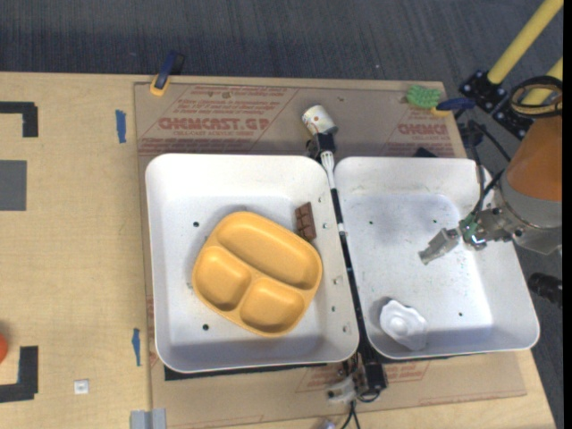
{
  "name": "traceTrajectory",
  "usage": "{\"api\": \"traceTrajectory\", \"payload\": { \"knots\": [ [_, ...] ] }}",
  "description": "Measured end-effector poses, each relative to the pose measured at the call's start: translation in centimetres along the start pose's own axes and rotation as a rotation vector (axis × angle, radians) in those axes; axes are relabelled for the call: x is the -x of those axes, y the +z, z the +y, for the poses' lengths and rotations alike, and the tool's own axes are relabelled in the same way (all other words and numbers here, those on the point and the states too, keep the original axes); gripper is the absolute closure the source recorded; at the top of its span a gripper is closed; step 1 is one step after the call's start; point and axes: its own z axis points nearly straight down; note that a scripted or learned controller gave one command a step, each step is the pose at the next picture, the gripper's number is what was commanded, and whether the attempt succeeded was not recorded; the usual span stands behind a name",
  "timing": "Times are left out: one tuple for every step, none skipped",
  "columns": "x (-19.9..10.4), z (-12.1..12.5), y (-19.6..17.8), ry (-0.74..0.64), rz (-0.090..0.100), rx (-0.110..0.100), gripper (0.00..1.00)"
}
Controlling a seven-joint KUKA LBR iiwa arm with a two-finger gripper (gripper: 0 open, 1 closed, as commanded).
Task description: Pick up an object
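One white object [403, 321], right bin [500, 329]; one yellow tray [257, 271], left bin [170, 239]

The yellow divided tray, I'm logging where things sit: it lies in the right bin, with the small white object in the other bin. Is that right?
Not quite. The camera view shows the yellow divided tray in the left bin. The small white object is in the other one, the right bin, near its front edge.

camera view: fixed above bench [80, 239] | slanted downward | both bins [170, 239] framed | medium range
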Motion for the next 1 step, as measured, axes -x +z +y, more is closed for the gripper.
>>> {"api": "traceTrajectory", "payload": {
  "knots": [
    [6.71,2.30,4.65,0.215,0.005,-0.002,0.00]
  ]
}}
